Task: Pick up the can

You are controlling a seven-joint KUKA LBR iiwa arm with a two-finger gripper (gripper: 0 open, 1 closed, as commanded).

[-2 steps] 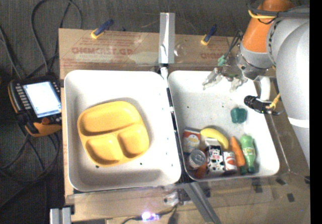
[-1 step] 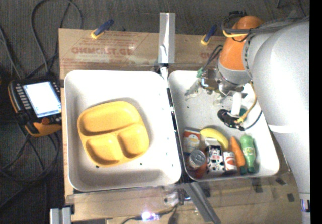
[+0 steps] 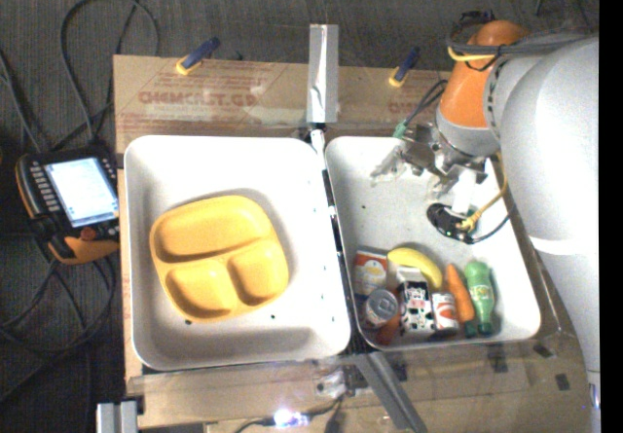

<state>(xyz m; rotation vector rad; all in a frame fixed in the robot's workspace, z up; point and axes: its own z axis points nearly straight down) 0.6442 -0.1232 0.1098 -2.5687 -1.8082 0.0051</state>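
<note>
The can (image 3: pixel 382 306), small with a silvery round top, stands in the right bin (image 3: pixel 384 217) at its near left, packed among other items. My gripper (image 3: pixel 393 164) hangs over the far part of the same bin, well above and beyond the can, with bare white floor between them. It holds nothing that I can see. The grey wrist and orange band (image 3: pixel 467 100) rise behind it to the right.
Around the can lie a white and orange cup (image 3: pixel 371 271), a banana (image 3: pixel 414 259), a patterned carton (image 3: pixel 416 306), a carrot (image 3: pixel 459 293) and a green bottle (image 3: pixel 480 293). A black cable loop (image 3: pixel 450 219) dangles under the wrist. The left bin (image 3: pixel 195 163) holds a yellow divided tray (image 3: pixel 222 254).
</note>
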